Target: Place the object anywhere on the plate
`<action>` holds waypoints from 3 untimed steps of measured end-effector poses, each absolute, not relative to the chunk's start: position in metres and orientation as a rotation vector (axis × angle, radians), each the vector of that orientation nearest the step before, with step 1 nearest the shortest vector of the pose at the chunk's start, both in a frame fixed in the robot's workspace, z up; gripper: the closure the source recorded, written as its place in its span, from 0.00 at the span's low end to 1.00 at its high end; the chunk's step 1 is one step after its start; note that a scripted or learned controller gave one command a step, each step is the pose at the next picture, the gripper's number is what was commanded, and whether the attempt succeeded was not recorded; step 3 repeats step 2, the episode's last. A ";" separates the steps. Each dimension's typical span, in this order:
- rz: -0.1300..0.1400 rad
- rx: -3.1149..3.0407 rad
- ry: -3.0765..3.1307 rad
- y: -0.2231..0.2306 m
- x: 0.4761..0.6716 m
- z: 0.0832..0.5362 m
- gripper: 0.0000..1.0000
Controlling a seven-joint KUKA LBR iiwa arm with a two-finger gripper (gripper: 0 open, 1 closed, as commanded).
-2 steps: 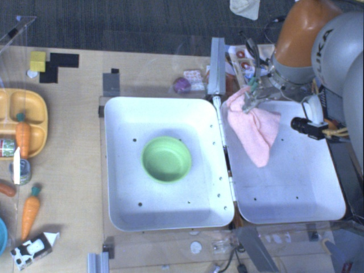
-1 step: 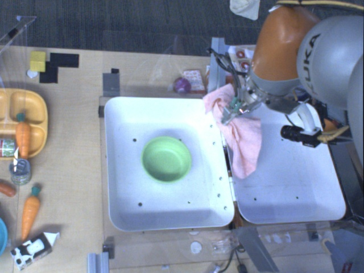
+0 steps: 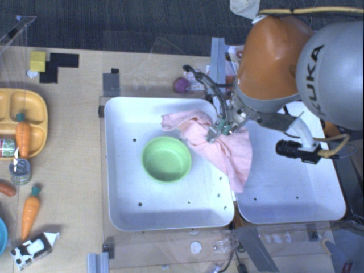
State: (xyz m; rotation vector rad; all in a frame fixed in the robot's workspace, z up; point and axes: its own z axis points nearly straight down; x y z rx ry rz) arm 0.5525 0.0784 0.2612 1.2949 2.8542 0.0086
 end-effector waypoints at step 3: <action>0.009 1.224 2.886 0.142 0.545 0.269 0.00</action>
